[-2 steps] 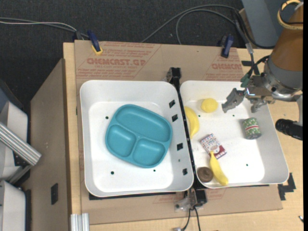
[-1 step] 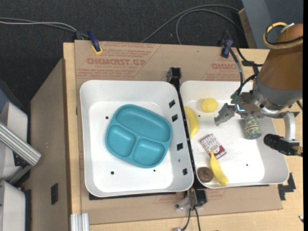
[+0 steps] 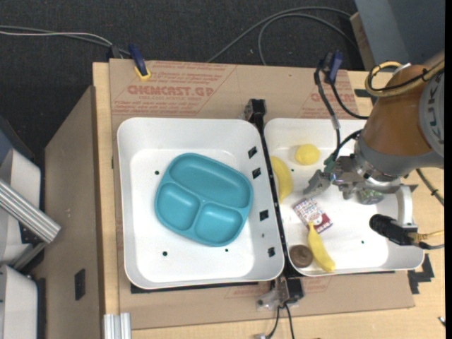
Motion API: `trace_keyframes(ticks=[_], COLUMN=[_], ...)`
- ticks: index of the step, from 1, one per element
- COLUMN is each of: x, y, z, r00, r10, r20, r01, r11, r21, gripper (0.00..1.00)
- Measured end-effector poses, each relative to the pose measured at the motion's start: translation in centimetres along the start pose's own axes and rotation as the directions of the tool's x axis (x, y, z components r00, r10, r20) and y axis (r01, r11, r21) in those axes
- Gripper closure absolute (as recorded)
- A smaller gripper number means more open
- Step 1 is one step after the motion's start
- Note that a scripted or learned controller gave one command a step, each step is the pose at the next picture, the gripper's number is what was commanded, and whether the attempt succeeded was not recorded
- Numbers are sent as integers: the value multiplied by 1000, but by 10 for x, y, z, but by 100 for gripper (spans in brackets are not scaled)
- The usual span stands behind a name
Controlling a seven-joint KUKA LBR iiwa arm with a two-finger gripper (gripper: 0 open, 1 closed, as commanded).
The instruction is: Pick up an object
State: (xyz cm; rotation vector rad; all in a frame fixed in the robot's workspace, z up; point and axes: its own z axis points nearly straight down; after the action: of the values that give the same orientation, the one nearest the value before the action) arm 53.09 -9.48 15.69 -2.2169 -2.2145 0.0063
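Over the right bin (image 3: 402, 260), camera view: gripper (image 3: 337, 179) sits low above the bin floor, fingers (image 3: 317, 182) apparently spread, nothing between them. Candidates nearby: small packet (image 3: 311, 212) just below-left, banana (image 3: 321, 249) beyond it, yellow ball (image 3: 306, 154) above. Left bin (image 3: 134, 246) holds a teal divided plate (image 3: 203, 198). Judged step: approach, pre-grasp. Next move calls for centring over one object, descending, closing.

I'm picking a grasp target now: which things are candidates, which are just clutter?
Candidates, right bin:
banana
yellow ball
small packet
brown round piece

Clutter:
teal divided plate, left bin
cables
clamps
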Motion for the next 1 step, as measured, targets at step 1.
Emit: trace_keyframes(ticks=[1], x=[-9], y=[-5], z=[56], r00=[1000], r10=[1], r20=[0], r01=[-1], r11=[1000], r21=[0], gripper=[0])
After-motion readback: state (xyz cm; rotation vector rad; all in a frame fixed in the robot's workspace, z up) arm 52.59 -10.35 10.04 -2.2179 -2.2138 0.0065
